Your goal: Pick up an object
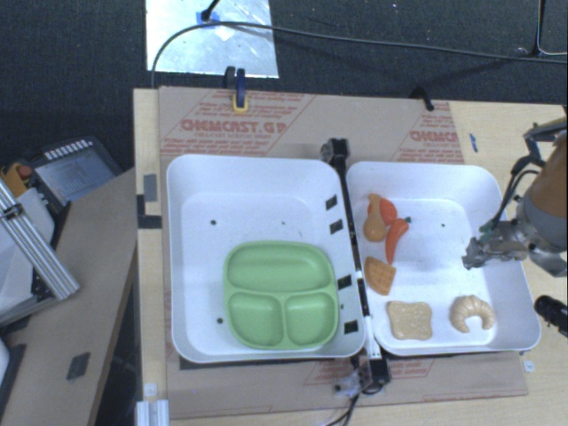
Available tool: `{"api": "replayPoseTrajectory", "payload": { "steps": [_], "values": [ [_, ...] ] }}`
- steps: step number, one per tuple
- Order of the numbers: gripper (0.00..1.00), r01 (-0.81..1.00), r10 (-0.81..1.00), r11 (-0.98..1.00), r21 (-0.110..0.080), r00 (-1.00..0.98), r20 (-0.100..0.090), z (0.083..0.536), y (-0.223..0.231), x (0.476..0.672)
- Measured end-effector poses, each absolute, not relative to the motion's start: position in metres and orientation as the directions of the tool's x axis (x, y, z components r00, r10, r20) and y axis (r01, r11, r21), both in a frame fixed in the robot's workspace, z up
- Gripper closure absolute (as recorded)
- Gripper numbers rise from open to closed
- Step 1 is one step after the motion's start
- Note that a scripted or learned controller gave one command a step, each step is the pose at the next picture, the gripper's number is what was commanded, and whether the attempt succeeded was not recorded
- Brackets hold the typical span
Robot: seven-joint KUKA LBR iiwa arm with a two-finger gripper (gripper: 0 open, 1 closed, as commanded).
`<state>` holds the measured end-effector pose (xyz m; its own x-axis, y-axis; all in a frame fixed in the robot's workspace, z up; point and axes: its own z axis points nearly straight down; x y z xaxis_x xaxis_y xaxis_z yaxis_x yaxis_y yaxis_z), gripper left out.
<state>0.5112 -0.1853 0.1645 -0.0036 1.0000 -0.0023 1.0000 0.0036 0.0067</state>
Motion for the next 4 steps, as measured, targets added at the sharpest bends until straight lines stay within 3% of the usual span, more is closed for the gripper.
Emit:
{"api": "replayPoseTrajectory", "payload": {
  "steps": [1,2,4],
  "values": [
    [1.00,1.000,1.000,0.005,0.008,-0.004,-0.003,0.219,-0.186,0.513],
    [1.00,1.000,1.000,0.003,0.002,-0.003,-0.001,0.211,-0.186,0.514],
    [1.00,1.000,1.000,0.010,0.001,-0.010,0.002,0.196,-0.082,0.516]
  ]
}}
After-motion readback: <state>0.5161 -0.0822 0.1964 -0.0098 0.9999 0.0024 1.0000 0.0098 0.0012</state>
